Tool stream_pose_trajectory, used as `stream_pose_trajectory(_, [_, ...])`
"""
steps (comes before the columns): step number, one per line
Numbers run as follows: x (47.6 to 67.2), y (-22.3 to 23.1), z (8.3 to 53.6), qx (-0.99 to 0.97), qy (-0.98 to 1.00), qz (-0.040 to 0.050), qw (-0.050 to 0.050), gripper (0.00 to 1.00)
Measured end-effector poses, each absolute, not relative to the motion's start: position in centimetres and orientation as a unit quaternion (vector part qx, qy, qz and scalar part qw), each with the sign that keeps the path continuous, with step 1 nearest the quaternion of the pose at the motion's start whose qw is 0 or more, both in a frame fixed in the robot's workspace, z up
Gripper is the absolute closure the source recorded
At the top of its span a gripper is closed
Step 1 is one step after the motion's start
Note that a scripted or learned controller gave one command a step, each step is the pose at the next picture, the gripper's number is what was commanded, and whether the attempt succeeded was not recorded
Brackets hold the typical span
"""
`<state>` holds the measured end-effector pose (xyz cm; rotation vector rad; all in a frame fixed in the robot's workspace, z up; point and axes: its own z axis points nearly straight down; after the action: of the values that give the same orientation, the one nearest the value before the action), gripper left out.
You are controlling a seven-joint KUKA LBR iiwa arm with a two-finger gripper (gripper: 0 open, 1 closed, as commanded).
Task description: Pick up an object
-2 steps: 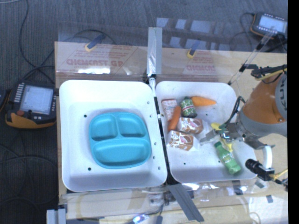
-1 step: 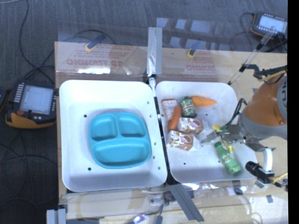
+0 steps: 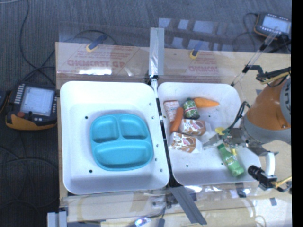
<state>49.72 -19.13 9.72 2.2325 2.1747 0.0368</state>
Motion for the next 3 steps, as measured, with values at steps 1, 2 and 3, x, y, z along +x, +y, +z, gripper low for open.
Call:
stream_pose_trajectory(1, [49.7, -19.4, 9.7, 0.724, 0.690, 0.0127, 0.008, 0.00])
stream_pose_trajectory(2, [49.5, -19.8, 10.6, 0.726, 0.688, 0.0083, 0.011, 1.00])
stream_pose_trajectory(3, [53.3, -14.8, 9.0, 0.825, 0.565, 0.0023, 0.005, 1.00])
